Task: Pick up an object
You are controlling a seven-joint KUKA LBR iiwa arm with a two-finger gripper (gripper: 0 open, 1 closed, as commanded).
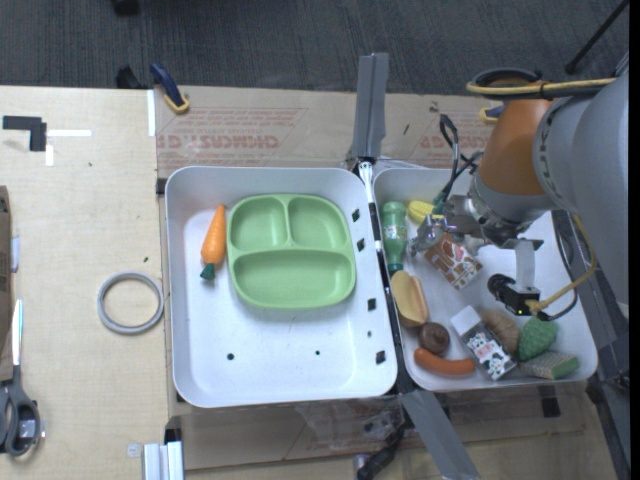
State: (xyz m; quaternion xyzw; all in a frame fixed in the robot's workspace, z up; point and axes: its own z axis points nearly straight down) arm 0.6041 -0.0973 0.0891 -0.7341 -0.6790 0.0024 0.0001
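My gripper (pixel 437 228) is low in the right bin (pixel 570 268), near its back left corner. It hangs just over a red and white snack packet (pixel 455 263), with a yellow toy (pixel 418 210) and a green bottle (pixel 393 233) close on its left. The grey arm with its orange band (pixel 512 153) covers the bin's back right part. Nothing shows clearly held.
Further forward in the right bin lie a tan bread piece (pixel 408 298), a brown donut (pixel 434 337), a red sausage (pixel 444 364), a patterned small box (pixel 487 353) and a green broccoli (pixel 537 338). The left bin (pixel 290 368) holds a green divided plate (pixel 292 251) and a carrot (pixel 213 238).
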